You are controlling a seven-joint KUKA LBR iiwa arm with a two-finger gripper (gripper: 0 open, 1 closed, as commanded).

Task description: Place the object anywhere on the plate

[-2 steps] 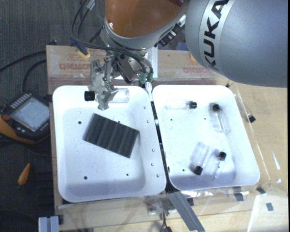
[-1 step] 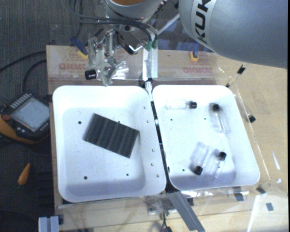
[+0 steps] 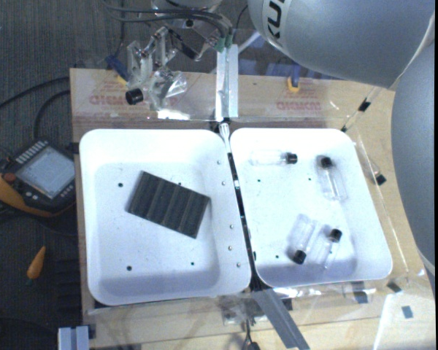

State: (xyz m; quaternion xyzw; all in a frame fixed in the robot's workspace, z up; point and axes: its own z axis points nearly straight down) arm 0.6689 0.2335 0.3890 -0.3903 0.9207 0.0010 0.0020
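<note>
Dark carpet floor, pale bench (image 3: 95,93) with faded red print set on top. Grey arm (image 3: 336,20) reaching in from right, across top of view. Two shallow white bins side by side: left bin (image 3: 102,268), right bin (image 3: 365,254), rims touching along the middle. Dark ribbed plate (image 3: 168,204) lying flat in left bin, slightly left of its centre, turned at an angle, nothing on it. Handheld control unit (image 3: 36,177) with grey screen on floor, left of bench. Gripper (image 3: 152,75) hanging over the far strip of bench, beyond left bin's back rim, well apart from plate. Claw pinched on a clear vial (image 3: 164,87) with black cap pointing left; vial roughly level, above bench, not over either bin. Four more clear black-capped vials in right bin: one near back rim (image 3: 271,157), one toward back right (image 3: 333,182), a pair just beside each other near front (image 3: 302,233) (image 3: 325,248). Small orange-handled tool (image 3: 35,262) on floor, front left.
</note>
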